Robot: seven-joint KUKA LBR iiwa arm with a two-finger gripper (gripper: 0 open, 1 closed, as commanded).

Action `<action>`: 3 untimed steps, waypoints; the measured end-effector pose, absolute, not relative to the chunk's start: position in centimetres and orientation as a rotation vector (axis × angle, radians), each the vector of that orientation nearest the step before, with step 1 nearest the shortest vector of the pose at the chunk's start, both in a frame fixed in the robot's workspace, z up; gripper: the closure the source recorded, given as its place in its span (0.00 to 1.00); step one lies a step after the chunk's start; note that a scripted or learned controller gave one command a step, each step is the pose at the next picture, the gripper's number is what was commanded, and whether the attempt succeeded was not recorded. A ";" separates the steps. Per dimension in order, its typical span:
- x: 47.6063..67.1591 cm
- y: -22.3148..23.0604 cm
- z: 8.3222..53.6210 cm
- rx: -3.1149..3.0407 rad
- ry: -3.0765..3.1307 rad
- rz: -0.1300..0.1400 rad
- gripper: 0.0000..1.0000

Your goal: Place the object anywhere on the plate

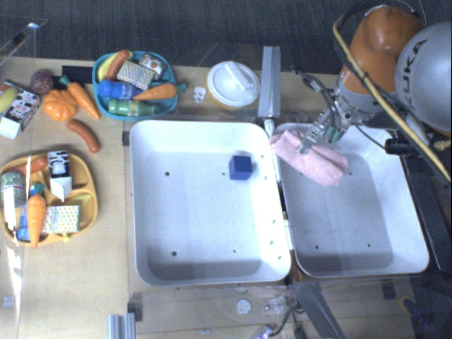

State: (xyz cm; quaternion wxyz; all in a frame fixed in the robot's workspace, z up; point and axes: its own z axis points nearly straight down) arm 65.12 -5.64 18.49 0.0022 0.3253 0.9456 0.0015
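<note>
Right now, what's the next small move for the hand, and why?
Probably a short straight lift, to test the grip. The hand sits on the pink piece at the right bin's top-left corner; whether it is held isn't visible.

Two white bins side by side on the tabletop. Blue cube alone in left bin, toward its upper right. Gripper low over right bin, at a pink cloth draped by the dividing rim. Toy vegetables in a blue bowl and yellow tray at left; white lidded bowl behind.
</note>
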 end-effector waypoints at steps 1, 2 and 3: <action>65.3 -5.4 22.6 1.012 2.967 0.006 1.00; 63.8 -1.2 23.4 0.400 3.111 0.004 1.00; 62.8 4.0 24.1 -0.008 3.135 0.004 1.00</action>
